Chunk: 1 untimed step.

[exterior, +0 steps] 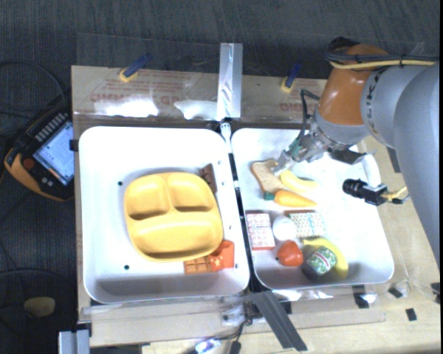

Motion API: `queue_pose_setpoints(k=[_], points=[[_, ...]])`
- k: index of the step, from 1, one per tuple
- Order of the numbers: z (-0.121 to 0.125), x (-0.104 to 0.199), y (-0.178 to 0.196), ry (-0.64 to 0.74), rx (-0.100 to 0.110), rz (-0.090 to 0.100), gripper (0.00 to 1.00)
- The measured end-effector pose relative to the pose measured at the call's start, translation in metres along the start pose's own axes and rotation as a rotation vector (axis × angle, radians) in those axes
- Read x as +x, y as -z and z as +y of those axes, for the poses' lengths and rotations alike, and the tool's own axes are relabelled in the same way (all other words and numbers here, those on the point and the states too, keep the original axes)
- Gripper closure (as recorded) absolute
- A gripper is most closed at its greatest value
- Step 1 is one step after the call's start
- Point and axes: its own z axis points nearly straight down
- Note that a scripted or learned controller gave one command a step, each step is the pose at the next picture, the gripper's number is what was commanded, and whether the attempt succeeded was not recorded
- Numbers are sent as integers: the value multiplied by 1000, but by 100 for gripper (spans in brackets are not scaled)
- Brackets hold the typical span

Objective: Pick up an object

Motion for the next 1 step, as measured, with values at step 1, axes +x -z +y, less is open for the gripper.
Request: queue_pose_setpoints(k=[1], points=[[44, 58, 80, -174, 17, 0, 100]])
